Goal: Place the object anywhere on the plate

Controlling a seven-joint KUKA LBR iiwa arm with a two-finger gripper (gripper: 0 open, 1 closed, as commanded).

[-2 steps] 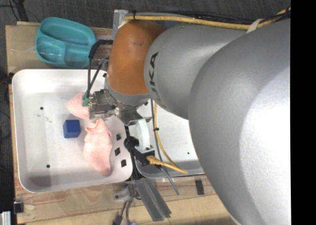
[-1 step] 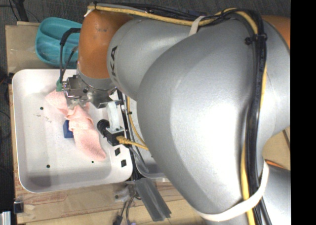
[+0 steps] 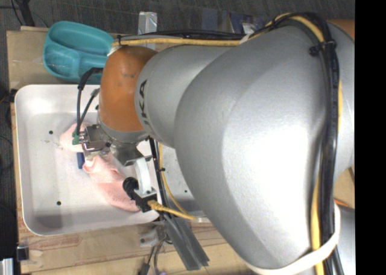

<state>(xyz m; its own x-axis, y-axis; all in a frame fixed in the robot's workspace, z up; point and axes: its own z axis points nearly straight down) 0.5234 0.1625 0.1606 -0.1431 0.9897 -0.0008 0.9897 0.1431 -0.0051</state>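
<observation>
While my grey arm (image 3: 241,123) fills the right of the camera view, my gripper (image 3: 90,144) hangs low in the left white bin (image 3: 36,165), over a pink plate (image 3: 114,186). A small blue object (image 3: 80,160) shows beside it. I cannot tell how my jaws stand. A teal scoop (image 3: 72,50) rests beyond the bin.

Arm (image 3: 241,123) over pink plate (image 3: 111,186) (white bin (image 3: 36,165))

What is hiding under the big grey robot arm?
Under the arm, a pink plate peeks out in the left white bin. Most of the plate is covered. The arm also covers the other bin, so its contents cannot be seen.
</observation>
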